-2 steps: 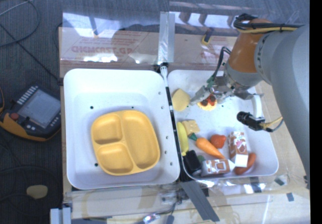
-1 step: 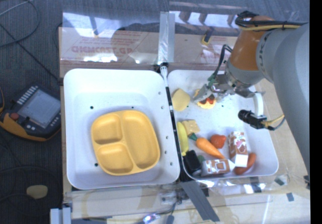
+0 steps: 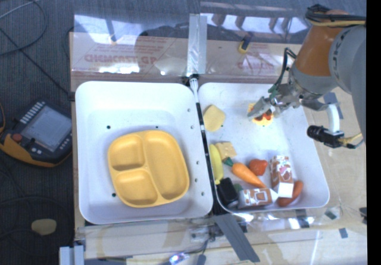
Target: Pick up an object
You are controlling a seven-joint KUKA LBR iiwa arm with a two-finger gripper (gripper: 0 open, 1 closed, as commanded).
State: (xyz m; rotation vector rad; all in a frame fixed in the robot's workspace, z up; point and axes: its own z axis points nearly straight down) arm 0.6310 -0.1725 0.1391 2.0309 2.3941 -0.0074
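Landmark: the divider [image 3: 198,116] where the two white bins meet; all places are given from it.
Box [image 3: 257,198]: nearest the camera, right of the divider's near end, lying flat beside a black item [image 3: 227,189].
Carton [image 3: 281,170]: right of the box, small and red-and-white, with a red piece [image 3: 293,191] at its near side.
Carrot [image 3: 245,172]: right of the divider, orange, lying slantwise with a tomato [image 3: 258,166] touching its far side.
Banana [image 3: 215,162]: just beside the divider, lengthwise along it.
Tray [image 3: 147,167]: left of the divider, in the left bin [image 3: 95,109]; yellow, three compartments.
Yellow round piece [image 3: 214,117]: just right of the divider, farther back.
Small orange-and-yellow toy [image 3: 263,117]: well right of the divider, on the floor of the right bin [image 3: 309,156], directly under the gripper.
Gripper [image 3: 262,108]: low over the toy; jaws appear closed about it, though a firm pinch cannot be told.
Arm [image 3: 324,49]: grey with orange band, far right of the divider.
Handheld controller [image 3: 37,133]: far left of the divider, on the carpet.
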